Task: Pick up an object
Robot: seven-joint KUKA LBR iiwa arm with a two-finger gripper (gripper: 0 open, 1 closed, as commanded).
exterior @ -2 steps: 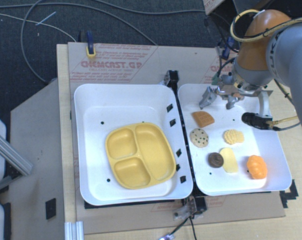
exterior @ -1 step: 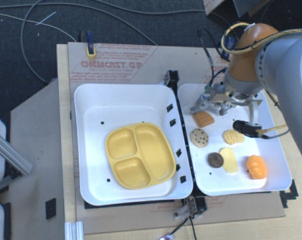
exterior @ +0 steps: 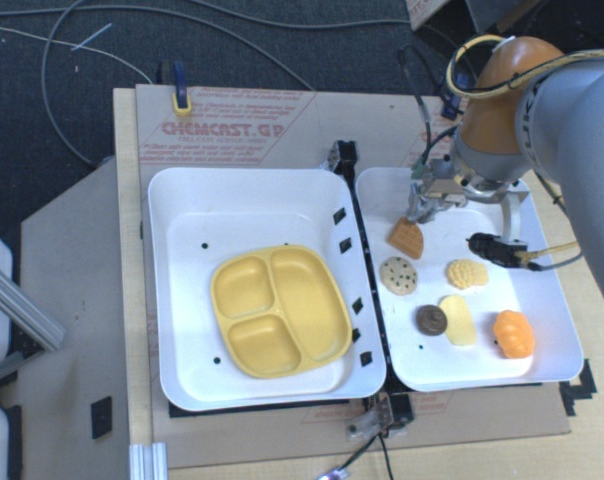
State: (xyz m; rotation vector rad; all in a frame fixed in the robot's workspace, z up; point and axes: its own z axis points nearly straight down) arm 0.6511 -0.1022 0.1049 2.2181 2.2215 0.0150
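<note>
The right bin (exterior: 552, 363) holds small toy foods; the gripper (exterior: 422, 208) hangs just above the brown wedge (exterior: 406, 238), finger state unclear; the wedge looks light, stiff and smooth; its flat sides seem the best hold.

A grey arm (exterior: 580, 118) with an orange band (exterior: 502, 93), black cables looped around its metal wrist.
</note>
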